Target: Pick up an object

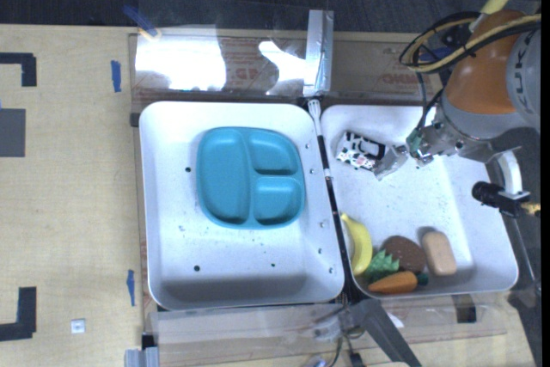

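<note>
The grey arm (pixel 494 90) with its orange band is reaching in from the right side of the worktop (pixel 69 185) and is hanging over the far right part of the right bin (pixel 481 271). Its pincer (pixel 391 161) is pointing leftward and sitting low over the bin's far half, near the far edge. A small black-and-white object (pixel 358 150) is lying on the bin floor just to the left of the pincer, near the bin's far left corner; the pincer's tip is right beside it, perhaps touching it, though whether it is touching is not clear. Whether the pincer is spread wide or drawn narrow cannot be told from this view, and nothing is showing as gripped by it. The other objects are lying together along the near edge of the right bin, well apart from the pincer: a yellow banana (pixel 358 243) is resting against the bin's left wall, a dark brown round item (pixel 402 253) is sitting just to its right, an orange carrot (pixel 394 281) is lying in front of that one at the near edge, and a tan bread-like piece (pixel 439 252) is lying to the right of the brown item. In the left bin (pixel 172 271), a blue divided plate (pixel 251 176) is lying flat, somewhat toward the far edge.
</note>
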Motion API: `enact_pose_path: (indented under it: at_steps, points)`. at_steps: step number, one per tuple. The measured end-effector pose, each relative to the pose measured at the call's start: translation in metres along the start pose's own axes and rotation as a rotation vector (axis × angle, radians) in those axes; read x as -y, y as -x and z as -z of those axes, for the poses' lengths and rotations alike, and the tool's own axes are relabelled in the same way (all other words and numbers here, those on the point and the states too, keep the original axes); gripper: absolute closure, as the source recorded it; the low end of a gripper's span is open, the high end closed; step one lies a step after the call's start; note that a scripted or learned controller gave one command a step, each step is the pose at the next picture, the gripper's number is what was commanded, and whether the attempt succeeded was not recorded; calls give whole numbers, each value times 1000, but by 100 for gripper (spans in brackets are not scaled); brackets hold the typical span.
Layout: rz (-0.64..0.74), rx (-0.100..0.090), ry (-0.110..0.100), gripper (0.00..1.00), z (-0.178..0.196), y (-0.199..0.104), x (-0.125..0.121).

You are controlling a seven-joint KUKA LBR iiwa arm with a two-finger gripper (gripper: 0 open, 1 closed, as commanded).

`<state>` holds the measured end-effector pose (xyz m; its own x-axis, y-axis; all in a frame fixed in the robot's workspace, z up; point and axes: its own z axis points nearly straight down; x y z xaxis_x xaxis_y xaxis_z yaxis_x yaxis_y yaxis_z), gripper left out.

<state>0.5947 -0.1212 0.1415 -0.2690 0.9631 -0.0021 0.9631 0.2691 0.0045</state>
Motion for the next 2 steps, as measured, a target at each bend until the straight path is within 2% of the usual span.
enact_pose_path:
  at_steps: [1, 2]
  points:
    - [7, 2, 3, 0, -54, 23, -39]
    - [9, 5, 5, 100, -43, 24, -40]
